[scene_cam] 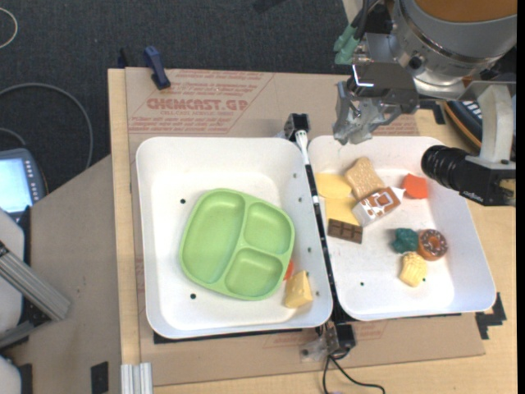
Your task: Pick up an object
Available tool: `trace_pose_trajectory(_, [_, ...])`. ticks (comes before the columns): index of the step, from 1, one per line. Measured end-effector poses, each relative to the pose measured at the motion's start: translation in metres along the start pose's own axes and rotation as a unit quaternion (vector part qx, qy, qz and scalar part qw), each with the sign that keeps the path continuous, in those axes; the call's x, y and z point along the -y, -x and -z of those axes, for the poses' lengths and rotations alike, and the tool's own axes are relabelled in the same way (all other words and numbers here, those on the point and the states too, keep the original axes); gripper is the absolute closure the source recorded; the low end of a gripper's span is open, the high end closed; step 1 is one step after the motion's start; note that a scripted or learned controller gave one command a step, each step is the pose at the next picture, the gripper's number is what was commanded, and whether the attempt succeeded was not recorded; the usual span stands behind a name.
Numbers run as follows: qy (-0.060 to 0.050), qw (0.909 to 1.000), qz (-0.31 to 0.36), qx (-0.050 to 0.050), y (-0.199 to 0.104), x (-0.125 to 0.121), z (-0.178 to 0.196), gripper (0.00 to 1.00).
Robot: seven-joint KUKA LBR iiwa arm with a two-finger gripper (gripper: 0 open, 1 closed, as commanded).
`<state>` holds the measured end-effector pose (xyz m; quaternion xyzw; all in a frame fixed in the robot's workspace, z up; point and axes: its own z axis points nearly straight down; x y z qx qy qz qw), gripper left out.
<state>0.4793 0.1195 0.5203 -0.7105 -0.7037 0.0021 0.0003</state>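
The approach step is judged to be in hand: the gripper (354, 131) is poised above the right bin's (472, 298) far-left corner with its fingers narrowly parted and nothing held, so a descent onto the nearby cracker (361, 176) is called for.

You see two white bins (156, 220). The left holds a light green plate (236, 243) and a yellow wedge (298, 290). The right holds a brown bar (344, 231), an orange block (416, 186), a teal piece (404, 239) and a brown sprinkled donut (431, 244).
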Motion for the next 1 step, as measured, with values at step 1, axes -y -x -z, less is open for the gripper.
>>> trace_pose_trajectory(1, [0.003, 1.0, 0.007, -0.002, -0.0368, 0.0005, 0.013, 1.0])
